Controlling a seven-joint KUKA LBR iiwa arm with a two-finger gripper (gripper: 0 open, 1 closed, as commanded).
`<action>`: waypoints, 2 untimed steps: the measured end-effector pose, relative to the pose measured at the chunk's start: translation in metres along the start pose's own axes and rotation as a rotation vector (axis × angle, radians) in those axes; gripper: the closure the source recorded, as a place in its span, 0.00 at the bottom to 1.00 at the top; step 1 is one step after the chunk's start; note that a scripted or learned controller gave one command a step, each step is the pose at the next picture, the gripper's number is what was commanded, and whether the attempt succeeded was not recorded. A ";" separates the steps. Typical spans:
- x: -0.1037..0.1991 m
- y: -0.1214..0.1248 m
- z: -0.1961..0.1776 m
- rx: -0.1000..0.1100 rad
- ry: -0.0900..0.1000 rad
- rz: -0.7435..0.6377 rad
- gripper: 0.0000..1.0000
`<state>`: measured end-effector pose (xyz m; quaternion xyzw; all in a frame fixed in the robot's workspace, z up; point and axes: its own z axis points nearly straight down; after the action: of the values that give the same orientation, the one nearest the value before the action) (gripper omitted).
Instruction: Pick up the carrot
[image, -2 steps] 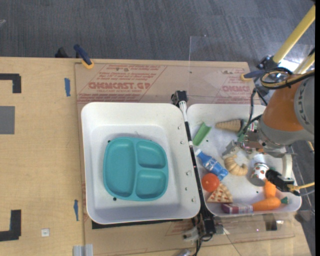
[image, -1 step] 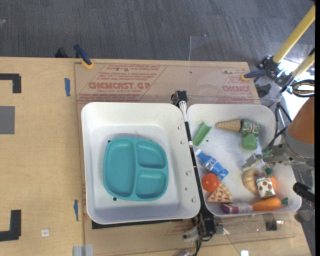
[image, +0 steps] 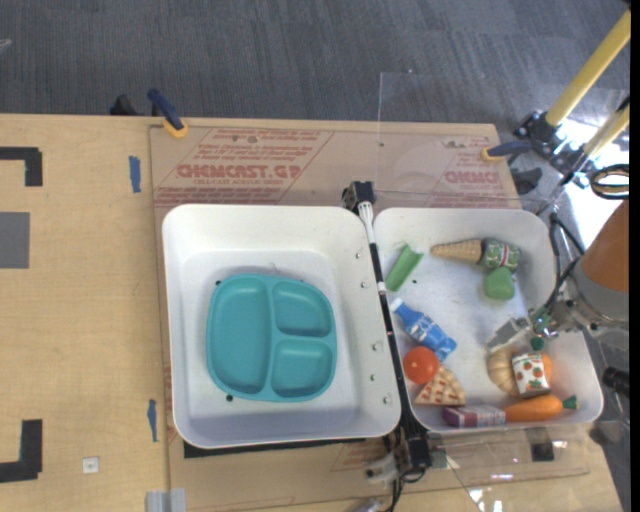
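The carrot (image: 535, 408) lies along the near wall of the right bin (image: 585, 410), long axis left-right, just below the pincer (image: 535, 325); its state I cannot tell.

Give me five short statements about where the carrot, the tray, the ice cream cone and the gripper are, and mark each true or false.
1. The carrot lies at the near edge of the right bin. True.
2. The teal tray sits in the right bin. False: it sits in the left bin.
3. The gripper holds the carrot. False: the carrot lies in the bin, apart from the gripper.
4. The ice cream cone lies toward the far side of the right bin. True.
5. The carrot lies on the teal tray. False: it lies on the right bin's floor.
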<state>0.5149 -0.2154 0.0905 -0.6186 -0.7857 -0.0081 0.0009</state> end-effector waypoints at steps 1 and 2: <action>0.040 0.025 -0.013 0.005 -0.015 0.299 0.00; 0.019 -0.016 -0.013 0.006 0.004 0.074 0.00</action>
<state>0.4945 -0.2010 0.1033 -0.6472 -0.7623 -0.0068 0.0047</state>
